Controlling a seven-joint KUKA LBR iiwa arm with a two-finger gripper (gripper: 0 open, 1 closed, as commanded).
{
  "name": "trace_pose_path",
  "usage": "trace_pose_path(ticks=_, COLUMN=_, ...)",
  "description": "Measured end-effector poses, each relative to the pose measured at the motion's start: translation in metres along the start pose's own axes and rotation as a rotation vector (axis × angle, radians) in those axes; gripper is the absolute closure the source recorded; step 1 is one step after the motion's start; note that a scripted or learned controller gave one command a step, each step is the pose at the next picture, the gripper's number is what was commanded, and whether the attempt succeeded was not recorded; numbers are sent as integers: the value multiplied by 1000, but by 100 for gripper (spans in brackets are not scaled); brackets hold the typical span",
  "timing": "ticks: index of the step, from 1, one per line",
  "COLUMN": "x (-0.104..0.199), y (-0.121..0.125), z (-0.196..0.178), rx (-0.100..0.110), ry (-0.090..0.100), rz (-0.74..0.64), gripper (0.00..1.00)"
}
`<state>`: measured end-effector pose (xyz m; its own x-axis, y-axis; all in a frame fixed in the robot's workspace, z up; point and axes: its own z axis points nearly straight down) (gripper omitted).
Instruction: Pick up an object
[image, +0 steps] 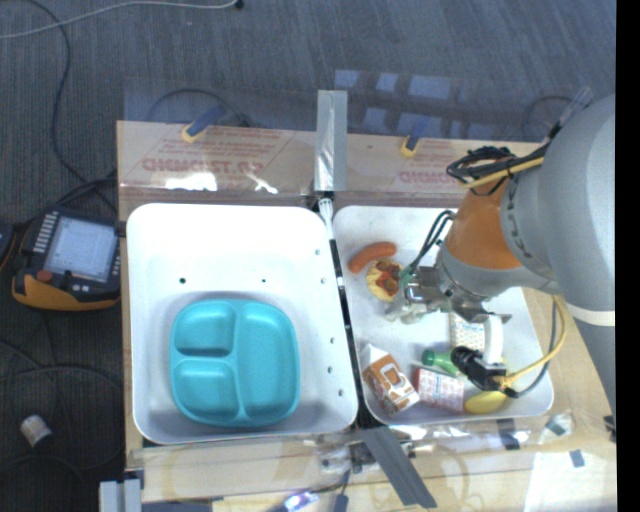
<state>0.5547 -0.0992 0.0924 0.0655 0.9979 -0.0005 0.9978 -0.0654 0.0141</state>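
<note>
the claw (418, 298) hung inside the right bin (400, 214), about midway across its floor, under the orange band (478, 240) of the grey arm (570, 210); from this angle i could not tell whether it was apart or together. the things to pick all lay in that same bin. closest was a yellow and red toy (383, 281), just beside the claw on the side toward the wall shared with the left bin (220, 228), with a sausage (372, 255) a little beyond it, nearer the far rim. on the claw's near side, a white box (468, 331) lay close under the wrist, then a green piece (436, 357), and along the near wall an orange carton (389, 386), a pink packet (438, 386) touching it or nearly so (hard to say which), and a yellow fruit (486, 402) in the near corner away from the shared wall. open room: a bare strip of white floor ran from the claw to the far rim, and a smaller bare patch sat between the claw and the orange carton. the toy and sausage left only a narrow gap to the shared wall. well away from the claw, past that wall, a teal plate (236, 360) filled the near half of the left bin, its far half bare. both bins sat side by side on the desk (585, 470).
</note>
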Motion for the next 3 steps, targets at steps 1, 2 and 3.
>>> trace_pose_path(ticks=1, x=4, y=3, z=-88, rx=19, ry=-5, rz=92, gripper=0)
trace_pose_path(ticks=2, x=1, y=9, z=-3, rx=18, ry=-1, rz=-42, gripper=0)
trace_pose_path(ticks=3, x=1, y=9, z=-3, rx=18, ry=-1, rz=-43, gripper=0)
